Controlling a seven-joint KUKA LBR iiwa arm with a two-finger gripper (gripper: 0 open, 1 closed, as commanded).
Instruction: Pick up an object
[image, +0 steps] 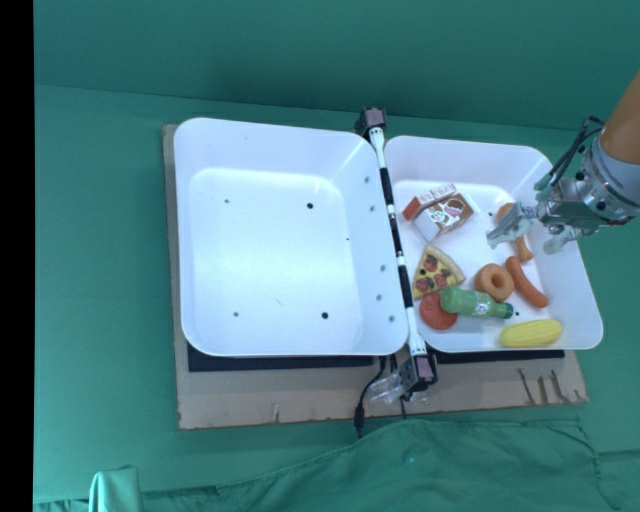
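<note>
My gripper (526, 236) hangs open over the far right part of the right bin (570, 300). An orange toy piece (521, 247) lies in the bin under the gap between the spread fingers, and I cannot tell if they touch it. Other toy food lies in the same bin: a red and white carton (443, 210), a pizza slice (437, 270), a donut (493, 281), a sausage (528, 284), a green bottle (475, 303), a red tomato slice (434, 314) and a yellow corn cob (531, 333).
The left bin (270, 240) sits beside the right one, with a black and white divider rail (395, 235) between them. Both rest on a cardboard sheet (300, 400) over green cloth. The arm enters from the right edge.
</note>
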